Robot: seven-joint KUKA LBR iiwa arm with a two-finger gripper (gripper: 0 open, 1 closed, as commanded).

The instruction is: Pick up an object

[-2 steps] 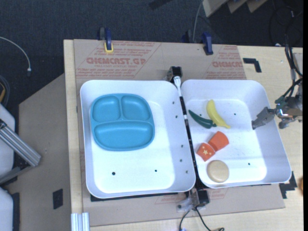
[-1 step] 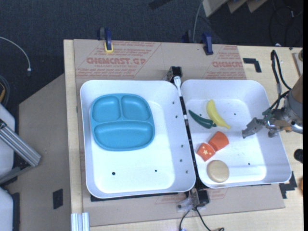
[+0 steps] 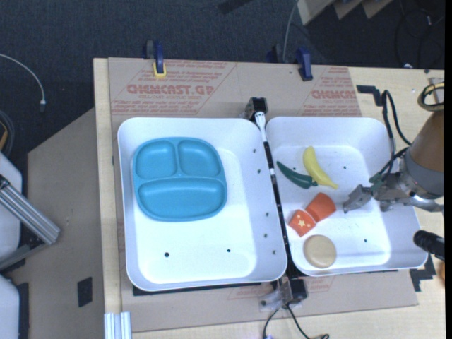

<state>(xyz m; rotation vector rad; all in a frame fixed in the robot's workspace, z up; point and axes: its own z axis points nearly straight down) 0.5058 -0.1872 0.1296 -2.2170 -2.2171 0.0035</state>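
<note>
The jaws (image 3: 355, 200) hang low inside the right bin, near its right wall, and whether they stand wide or narrow cannot be told from this slant; nothing shows between them. Going from the left: the left bin (image 3: 141, 260) carries a blue divided plate (image 3: 181, 178) toward its far left corner. In the right bin (image 3: 374, 256), a green pepper (image 3: 295, 176) lies near the left wall, touching a yellow banana (image 3: 317, 167) beside it; nearer the front sit an orange-red block (image 3: 311, 215) and, by the front edge, a tan round piece (image 3: 319, 250). The block lies closest to the jaws and looks the likeliest pick: probably a light, stiff toy with smooth sides that could slip, best pinched across its narrow width at the middle.
</note>
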